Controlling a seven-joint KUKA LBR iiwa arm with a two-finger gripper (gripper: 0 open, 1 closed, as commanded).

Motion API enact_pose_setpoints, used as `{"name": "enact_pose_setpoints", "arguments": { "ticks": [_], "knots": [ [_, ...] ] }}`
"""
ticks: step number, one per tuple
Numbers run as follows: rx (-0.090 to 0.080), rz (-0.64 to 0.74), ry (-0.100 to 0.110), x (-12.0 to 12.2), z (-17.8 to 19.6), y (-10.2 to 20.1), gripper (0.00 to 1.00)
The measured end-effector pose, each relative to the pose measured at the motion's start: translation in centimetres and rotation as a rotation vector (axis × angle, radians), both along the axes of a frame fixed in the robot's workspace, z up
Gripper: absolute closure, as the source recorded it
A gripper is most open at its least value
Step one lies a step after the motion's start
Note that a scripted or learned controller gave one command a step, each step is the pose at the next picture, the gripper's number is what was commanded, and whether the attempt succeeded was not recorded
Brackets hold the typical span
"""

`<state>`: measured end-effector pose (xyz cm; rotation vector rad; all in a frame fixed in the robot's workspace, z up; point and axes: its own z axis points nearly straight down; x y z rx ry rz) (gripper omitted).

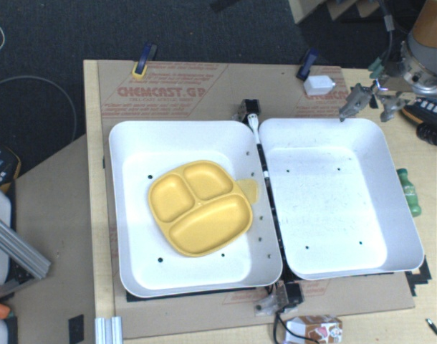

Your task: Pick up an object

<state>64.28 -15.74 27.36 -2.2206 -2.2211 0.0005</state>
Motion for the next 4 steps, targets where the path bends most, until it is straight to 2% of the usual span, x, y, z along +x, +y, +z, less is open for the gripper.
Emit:
{"name": "enact_pose_setpoints", "arguments": {
  "ticks": [1,2,3,4],
  "knots": [
    [-0.001,0.002,-0.004,-7.4,9.7,2.2,0.00],
    [0.000,0.007,-0.009,-10.6,16.0,8.3,0.00],
    [0.000,0.006,-0.007,-15.2,21.4,14.0,0.00],
    [0.003,0.011,-0.009,-16.4,26.5,23.0,0.00]
  ]
}}
